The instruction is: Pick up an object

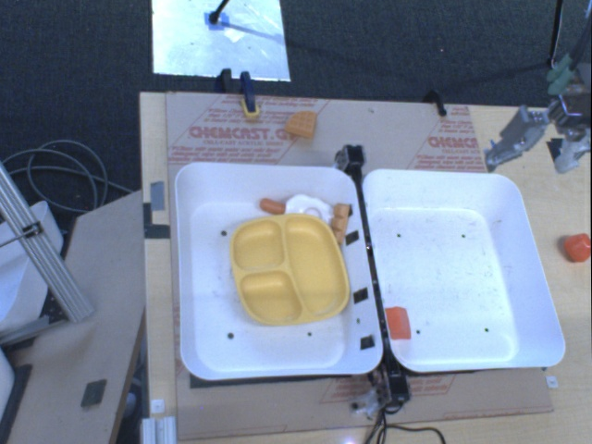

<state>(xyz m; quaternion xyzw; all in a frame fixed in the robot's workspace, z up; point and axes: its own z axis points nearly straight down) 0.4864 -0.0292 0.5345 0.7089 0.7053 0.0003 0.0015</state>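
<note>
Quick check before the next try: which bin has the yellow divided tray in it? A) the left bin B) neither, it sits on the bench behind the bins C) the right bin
A: the yellow divided tray lies flat inside the left bin, while the right bin holds a small orange-red block near its front-left corner.

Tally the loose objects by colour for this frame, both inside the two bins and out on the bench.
Yellow: 1, the yellow divided plastic tray
White: 1, the white piece behind it
Orange or tan: 5, small sausage shape, tan block, waffle piece, cube in right bin, cube on bench
Total: 7
</note>
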